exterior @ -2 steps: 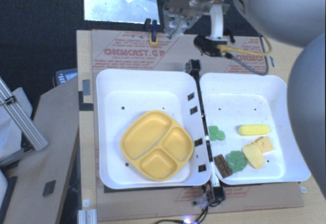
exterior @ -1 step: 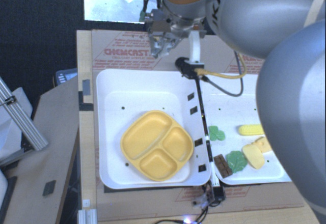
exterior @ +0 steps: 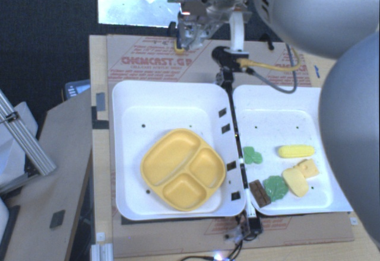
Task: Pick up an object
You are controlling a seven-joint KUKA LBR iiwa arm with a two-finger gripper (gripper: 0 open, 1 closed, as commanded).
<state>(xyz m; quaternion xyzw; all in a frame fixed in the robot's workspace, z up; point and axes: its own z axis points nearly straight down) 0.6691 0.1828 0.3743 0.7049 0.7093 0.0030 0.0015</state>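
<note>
My gripper (exterior: pixel 189 35) hangs high at the back, over the cardboard behind the left bin (exterior: pixel 130 105), well away from every object. The right bin (exterior: pixel 279 102) holds a yellow corn cob (exterior: pixel 296 151), a small green piece (exterior: pixel 252 155), a green leafy piece (exterior: pixel 275 187), a yellow cheese wedge (exterior: pixel 307 168), a pale yellow block (exterior: pixel 295 182) and a brown chocolate bar (exterior: pixel 259 193). All of them lie in the near half of that bin.
A yellow three-compartment plate (exterior: pixel 183 169) lies in the near half of the left bin. The arm's big grey body covers the upper right of the view. A divider wall with black clips (exterior: pixel 228 129) separates the two bins.
</note>
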